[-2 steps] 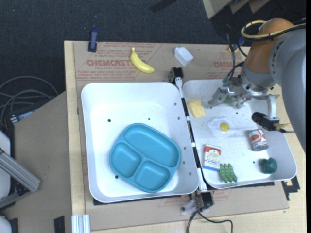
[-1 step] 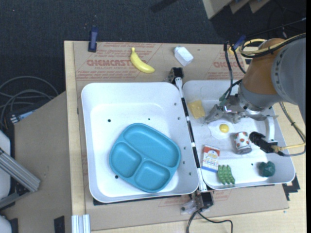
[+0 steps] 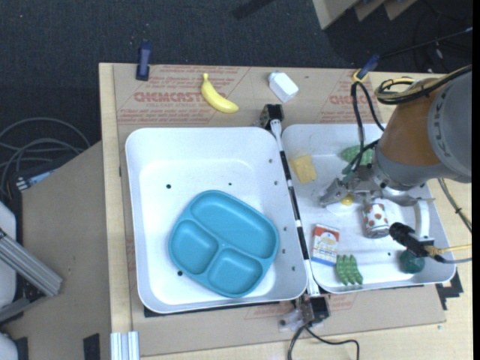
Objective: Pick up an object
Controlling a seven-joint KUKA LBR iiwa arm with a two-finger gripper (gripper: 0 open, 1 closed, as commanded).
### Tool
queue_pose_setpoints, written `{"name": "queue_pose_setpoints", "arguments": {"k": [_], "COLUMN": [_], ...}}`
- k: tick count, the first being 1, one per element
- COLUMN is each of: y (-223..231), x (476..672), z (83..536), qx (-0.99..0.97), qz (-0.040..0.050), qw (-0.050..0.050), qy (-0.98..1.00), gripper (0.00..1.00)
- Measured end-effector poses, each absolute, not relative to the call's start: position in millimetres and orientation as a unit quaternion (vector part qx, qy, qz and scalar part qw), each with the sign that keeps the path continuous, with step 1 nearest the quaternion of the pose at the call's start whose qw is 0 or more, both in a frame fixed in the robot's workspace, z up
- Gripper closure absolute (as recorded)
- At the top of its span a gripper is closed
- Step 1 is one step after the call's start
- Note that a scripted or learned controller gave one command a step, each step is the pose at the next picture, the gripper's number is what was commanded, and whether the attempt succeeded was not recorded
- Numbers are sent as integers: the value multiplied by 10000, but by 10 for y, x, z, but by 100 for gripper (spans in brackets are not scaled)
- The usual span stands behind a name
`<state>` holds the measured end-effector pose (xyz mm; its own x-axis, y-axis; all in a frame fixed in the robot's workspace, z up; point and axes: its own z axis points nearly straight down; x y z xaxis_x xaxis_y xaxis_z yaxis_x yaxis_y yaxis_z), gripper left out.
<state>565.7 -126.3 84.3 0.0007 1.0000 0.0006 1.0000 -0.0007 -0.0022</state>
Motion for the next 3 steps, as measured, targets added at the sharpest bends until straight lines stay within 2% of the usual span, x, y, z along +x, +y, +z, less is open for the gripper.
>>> {"name": "queue_pose_setpoints", "arguments": {"k": [1, 2, 3], "y": [-1246, -1278, -2092], "x": [5513, 5504, 5524], "z": [844, 844, 1386], "qx": [-7073, -7071, -7074], "qz": [3, 2, 1], "qw": [13, 11, -15], "qy": [-7069, -7071, -7068], "gripper": [0, 0, 0]}}
